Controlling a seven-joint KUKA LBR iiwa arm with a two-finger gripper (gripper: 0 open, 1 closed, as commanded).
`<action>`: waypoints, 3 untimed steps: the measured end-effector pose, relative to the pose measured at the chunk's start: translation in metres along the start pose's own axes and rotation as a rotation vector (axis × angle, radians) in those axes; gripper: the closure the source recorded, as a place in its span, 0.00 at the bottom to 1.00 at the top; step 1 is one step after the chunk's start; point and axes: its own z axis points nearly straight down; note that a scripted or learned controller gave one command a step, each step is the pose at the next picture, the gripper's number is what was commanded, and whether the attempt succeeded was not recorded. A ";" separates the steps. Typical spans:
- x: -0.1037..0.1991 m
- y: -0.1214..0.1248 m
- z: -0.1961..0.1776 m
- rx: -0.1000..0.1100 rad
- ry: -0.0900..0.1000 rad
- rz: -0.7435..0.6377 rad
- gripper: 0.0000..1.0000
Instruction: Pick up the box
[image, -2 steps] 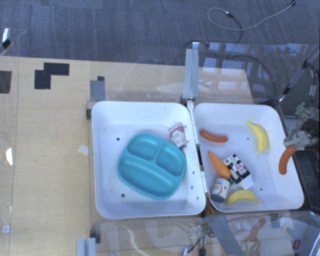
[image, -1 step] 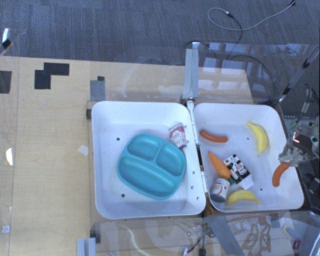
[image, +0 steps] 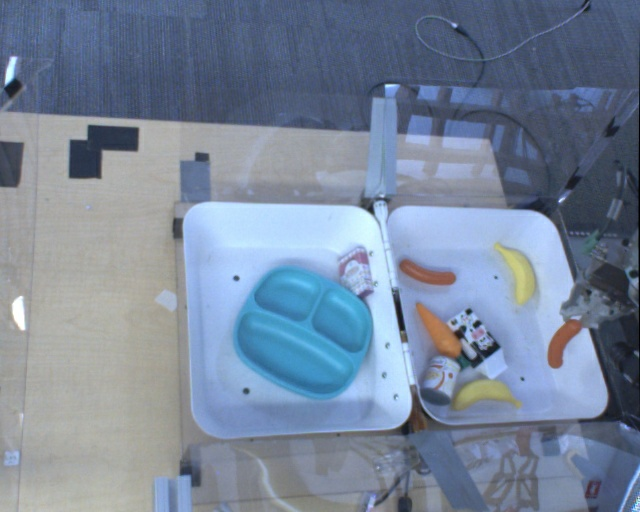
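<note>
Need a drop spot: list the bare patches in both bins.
Left bin: bare strip left of the plate. Right bin: bare at the top edge above the sausage and banana. Crowded around the box and carrot.

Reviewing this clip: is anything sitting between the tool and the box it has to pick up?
Nothing lies directly between them. The tool is at the right bin's right edge; the box lies mid-bin to its left. An orange sausage lies just below the tool, off that line. A carrot touches the box's far side.
</note>
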 end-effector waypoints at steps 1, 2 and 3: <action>0.001 0.001 -0.011 -0.004 0.001 -0.005 1.00; 0.003 0.003 -0.021 -0.007 0.002 -0.011 1.00; 0.004 0.004 -0.032 -0.011 0.003 -0.018 1.00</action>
